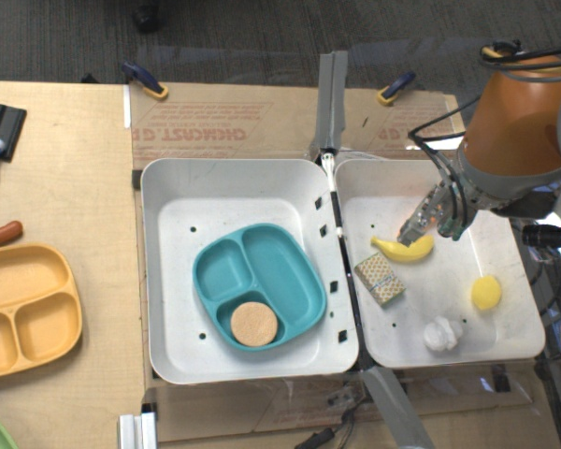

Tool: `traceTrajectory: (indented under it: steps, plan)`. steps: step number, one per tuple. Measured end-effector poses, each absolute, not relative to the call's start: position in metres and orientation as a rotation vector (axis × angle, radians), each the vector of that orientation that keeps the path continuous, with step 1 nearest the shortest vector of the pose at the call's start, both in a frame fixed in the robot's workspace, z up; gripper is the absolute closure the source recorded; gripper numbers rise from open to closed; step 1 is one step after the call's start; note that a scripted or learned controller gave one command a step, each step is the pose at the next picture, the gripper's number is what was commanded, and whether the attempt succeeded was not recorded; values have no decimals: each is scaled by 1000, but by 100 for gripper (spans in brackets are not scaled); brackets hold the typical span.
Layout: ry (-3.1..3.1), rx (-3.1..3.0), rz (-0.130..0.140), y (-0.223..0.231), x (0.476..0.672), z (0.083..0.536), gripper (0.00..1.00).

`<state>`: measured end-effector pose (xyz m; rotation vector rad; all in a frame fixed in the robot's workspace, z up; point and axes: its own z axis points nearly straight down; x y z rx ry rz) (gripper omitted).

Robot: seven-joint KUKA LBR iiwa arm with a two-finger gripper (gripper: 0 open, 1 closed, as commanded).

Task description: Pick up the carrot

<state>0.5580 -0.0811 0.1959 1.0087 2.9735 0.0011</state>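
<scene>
Gripper (423, 227) low in right bin (505, 344), just above banana (404, 248), its open or closed state I cannot tell, carrot not recognisable to me, teal plate (294, 279) with round cookie (253, 325) in left bin (168, 251)

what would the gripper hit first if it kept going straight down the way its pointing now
Most likely the yellow banana lying in the right white bin: the gripper points down and to the left, its tip right above the banana's upper side. Depth is hard to judge from this single view, so it may already be touching.
</scene>
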Motion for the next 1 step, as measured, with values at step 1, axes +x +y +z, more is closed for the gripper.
traceTrajectory:
  steps: [1]
  plan:
    - [2485, 1922, -2, -99, 572, 172, 100]
